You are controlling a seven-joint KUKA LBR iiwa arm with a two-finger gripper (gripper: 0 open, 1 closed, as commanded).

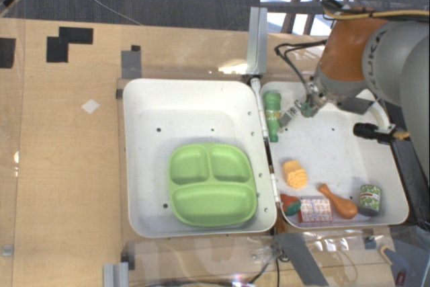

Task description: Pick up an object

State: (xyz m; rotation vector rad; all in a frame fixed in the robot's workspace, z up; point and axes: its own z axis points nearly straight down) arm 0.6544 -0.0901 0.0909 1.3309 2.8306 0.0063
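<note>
Your pincer (300,111) hangs low in the right bin (336,144), just beside the green bottle (272,115) lying by the bin's left wall. You cannot tell if it is open or closed. Nearer the front lie a yellow corn piece (295,173), a drumstick (338,201) and a small green can (369,198). The left bin (148,111) holds a green plate (212,183).

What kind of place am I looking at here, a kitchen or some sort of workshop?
Most likely a robotics lab, not a kitchen. A grey and orange robot arm reaches over a wooden bench holding two white bins, one with a green divided plate, the other with toy food such as a plastic drumstick.
</note>
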